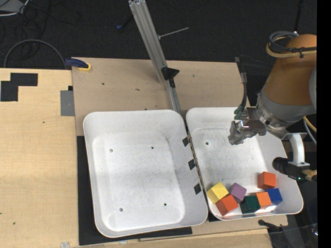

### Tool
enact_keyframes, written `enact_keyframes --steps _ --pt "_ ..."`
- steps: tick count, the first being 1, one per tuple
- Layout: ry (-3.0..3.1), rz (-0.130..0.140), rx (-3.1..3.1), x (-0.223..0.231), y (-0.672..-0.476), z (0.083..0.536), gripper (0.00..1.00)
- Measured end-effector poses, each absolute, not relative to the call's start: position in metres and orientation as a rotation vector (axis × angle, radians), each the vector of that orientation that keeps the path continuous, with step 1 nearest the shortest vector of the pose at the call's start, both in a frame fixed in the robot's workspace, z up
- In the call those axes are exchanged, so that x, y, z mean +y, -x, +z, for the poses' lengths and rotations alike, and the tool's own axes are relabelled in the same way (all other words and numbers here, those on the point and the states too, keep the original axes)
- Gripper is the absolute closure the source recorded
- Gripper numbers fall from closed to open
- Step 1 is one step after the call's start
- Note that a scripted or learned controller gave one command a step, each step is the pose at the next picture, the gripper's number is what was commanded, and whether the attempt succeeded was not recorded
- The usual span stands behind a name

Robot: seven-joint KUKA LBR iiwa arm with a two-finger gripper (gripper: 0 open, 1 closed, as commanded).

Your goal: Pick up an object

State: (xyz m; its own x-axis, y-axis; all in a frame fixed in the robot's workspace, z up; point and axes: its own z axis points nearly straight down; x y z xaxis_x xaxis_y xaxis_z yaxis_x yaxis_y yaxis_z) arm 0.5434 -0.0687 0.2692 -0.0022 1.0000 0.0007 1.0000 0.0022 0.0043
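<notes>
Several small coloured blocks lie at the near end of the right bin [217, 123]: a yellow block [218, 191], a purple block [238, 190], a red-orange block [226, 204], a green block [250, 204], an orange block [264, 198], a blue block [274, 196] and a separate red block [267, 180]. My gripper [237, 136] hangs over the middle of the right bin, well behind the blocks, with nothing visible between its fingers.
The left bin [103, 125] stands beside the right one, with black clips [190, 163] along the shared edge. A slanted aluminium rail [152, 40] rises behind the bins. The arm's grey and orange body [289, 81] fills the right side.
</notes>
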Motion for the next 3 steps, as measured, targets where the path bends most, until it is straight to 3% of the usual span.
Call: enact_keyframes --steps 1,2,3 --pt "-2.213 0.005 2.23 0.0079 -0.5476 0.3123 1.0" --pt "-2.218 -0.004 2.228 0.005 -0.5467 0.3098 0.0" --pt "-2.211 -0.008 2.237 0.0048 -0.5468 0.3192 1.0"
